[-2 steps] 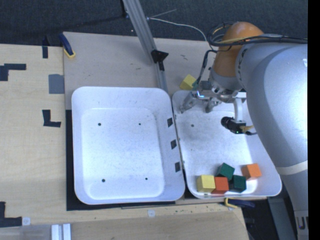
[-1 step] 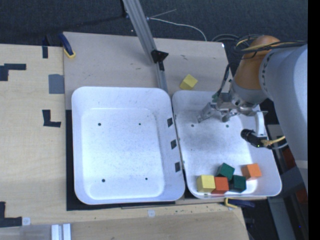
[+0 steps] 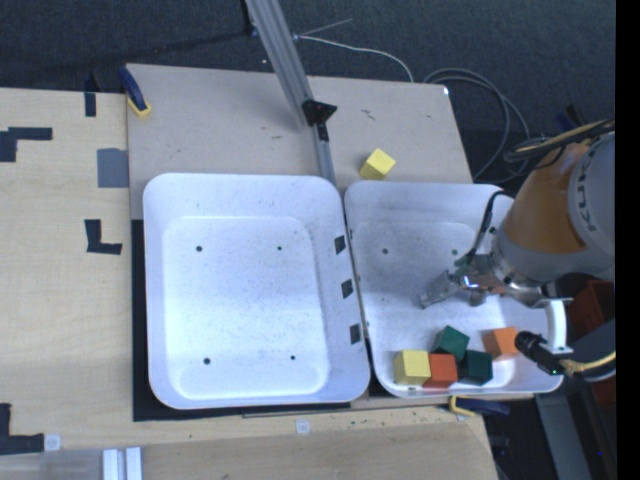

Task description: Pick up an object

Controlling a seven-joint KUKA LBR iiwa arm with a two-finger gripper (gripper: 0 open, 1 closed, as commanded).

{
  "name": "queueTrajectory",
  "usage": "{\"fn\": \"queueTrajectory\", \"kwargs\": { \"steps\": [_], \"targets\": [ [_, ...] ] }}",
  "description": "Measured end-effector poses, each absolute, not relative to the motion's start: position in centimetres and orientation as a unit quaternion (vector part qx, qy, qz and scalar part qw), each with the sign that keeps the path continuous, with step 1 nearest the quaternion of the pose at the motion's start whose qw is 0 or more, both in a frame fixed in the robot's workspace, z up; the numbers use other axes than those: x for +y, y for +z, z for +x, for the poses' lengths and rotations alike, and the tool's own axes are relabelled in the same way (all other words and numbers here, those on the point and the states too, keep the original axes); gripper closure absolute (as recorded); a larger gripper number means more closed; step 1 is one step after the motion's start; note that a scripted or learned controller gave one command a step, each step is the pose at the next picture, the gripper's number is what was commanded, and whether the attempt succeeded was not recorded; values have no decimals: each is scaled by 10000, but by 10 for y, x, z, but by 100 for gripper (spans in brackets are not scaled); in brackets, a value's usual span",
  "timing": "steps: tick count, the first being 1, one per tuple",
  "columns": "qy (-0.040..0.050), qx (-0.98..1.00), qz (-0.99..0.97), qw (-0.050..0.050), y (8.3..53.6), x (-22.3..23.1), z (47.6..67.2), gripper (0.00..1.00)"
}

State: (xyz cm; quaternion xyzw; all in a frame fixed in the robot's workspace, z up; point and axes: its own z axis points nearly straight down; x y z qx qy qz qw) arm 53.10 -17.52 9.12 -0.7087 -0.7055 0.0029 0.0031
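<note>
While my gripper point(image 3: 438, 294) hangs low over the right bin point(image 3: 400, 228), gripping nothing, I cannot tell how its fingers stand. Near it, along the bin's front edge, sit a yellow block point(image 3: 411, 367), red block point(image 3: 442, 370), two green blocks point(image 3: 452, 341) and an orange block point(image 3: 501, 342).
</note>
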Motion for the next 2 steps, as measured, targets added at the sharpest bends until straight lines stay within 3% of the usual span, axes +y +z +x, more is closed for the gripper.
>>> {"fn": "queueTrajectory", "kwargs": {
  "steps": [1,2],
  "targets": [
    [-16,-7087,-7055,-31,116,-176,615,0],
    [-29,-7095,-7047,-40,205,-130,661,0]
  ]
}}
